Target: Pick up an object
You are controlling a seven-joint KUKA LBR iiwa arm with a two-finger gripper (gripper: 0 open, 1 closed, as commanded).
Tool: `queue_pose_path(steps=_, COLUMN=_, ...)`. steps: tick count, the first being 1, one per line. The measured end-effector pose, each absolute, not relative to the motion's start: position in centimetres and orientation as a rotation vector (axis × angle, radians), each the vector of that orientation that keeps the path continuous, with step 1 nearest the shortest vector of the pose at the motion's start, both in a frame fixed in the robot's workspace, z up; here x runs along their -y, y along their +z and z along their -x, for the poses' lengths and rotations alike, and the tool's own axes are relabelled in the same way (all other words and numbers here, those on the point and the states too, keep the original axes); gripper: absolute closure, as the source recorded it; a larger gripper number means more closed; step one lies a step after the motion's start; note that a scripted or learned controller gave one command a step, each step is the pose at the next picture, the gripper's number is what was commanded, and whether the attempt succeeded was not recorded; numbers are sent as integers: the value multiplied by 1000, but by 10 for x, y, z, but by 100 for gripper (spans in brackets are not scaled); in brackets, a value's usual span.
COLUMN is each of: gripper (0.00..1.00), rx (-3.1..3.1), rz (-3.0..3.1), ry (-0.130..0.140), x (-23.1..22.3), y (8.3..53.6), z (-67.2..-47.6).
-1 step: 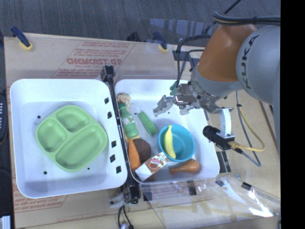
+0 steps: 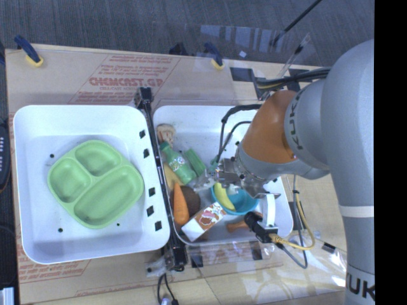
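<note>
Looming closest to the camera, the grey arm (image 2: 343,145) is being reached down into the right bin (image 2: 191,116), so the reaching step seems to be in hand. Its gripper (image 2: 229,183) is being hidden among the objects, and whether it is apart or together cannot be told. Next, one object should be closed on and lifted. One blue bowl (image 2: 245,202), one banana (image 2: 222,196), one carrot (image 2: 180,207) and one green bottle (image 2: 177,164) are being counted there. Farther left, one green divided plate (image 2: 95,183) is lying in the left bin (image 2: 25,170). Two bins are standing on the surface (image 2: 95,75).
</note>
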State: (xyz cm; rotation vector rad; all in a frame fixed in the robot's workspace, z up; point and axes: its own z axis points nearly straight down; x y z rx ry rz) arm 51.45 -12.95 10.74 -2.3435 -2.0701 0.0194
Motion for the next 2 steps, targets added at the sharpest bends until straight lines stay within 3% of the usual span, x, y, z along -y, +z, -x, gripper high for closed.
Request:
queue_pose_path(steps=1, gripper=100, rx=2088, rz=2331, ry=22, x=130, y=120, z=-517)
queue_pose_path(steps=2, gripper=100, rx=2247, rz=2194, ry=1, x=80, y=239, z=-510)
